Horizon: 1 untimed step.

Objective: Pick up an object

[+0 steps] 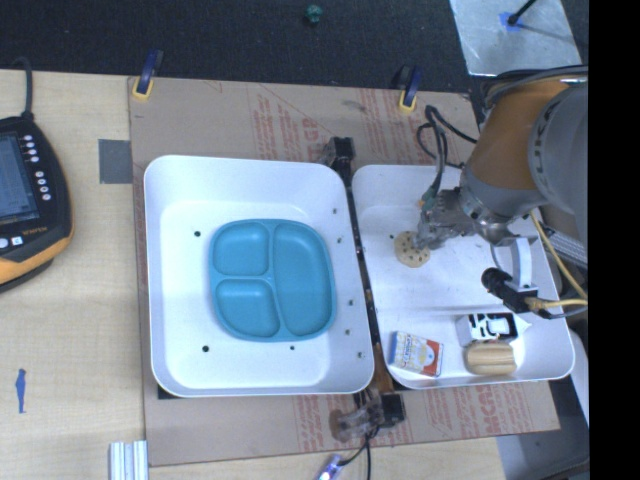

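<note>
At the near edge of the right bin (560, 368) lie a carton (414, 353), white with blue and orange print, towards the near left corner, and a wooden block (490, 358) towards the near right corner, well apart from each other; just behind the block, touching or almost touching it, sits a black-and-white piece (490, 324); what it is cannot be told; farther in, near the bin's left wall, lies a tan disc (410, 250) with small holes, flat on the floor; the gripper (431, 232) stands just at the disc's far right rim, and whether it touches the disc cannot be told; whether the gripper is spread or pressed together cannot be told either, and nothing is seen pinched in it; the arm (520, 158) reaches over the bin's far right corner; in the left bin (170, 348) a blue plate (272, 278) with three wells lies flat in the middle; both bins rest on a brown board (250, 118), held at its far edge by two clamps (148, 74); a pendant (28, 203) lies at the bench's left edge.
</note>
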{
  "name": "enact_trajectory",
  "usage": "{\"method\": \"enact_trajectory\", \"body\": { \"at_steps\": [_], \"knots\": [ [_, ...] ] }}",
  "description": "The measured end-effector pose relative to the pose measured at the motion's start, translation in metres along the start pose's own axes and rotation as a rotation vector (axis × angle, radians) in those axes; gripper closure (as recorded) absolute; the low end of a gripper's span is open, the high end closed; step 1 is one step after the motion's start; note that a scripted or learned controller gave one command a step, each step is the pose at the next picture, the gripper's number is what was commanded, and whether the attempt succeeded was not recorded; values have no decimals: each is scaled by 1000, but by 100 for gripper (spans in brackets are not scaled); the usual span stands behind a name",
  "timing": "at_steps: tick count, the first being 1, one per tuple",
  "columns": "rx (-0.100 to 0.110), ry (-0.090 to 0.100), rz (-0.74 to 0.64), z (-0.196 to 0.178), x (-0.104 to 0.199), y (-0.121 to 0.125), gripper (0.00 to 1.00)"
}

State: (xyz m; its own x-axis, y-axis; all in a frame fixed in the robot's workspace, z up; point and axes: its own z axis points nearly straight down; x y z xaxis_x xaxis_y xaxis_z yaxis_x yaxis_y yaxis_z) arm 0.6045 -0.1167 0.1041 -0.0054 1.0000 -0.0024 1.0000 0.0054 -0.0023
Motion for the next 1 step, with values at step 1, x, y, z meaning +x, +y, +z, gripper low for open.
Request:
{"method": "enact_trajectory", "body": {
  "at_steps": [1],
  "knots": [
    [0, 0, 0, 0, 0, 0, 0]
  ]
}}
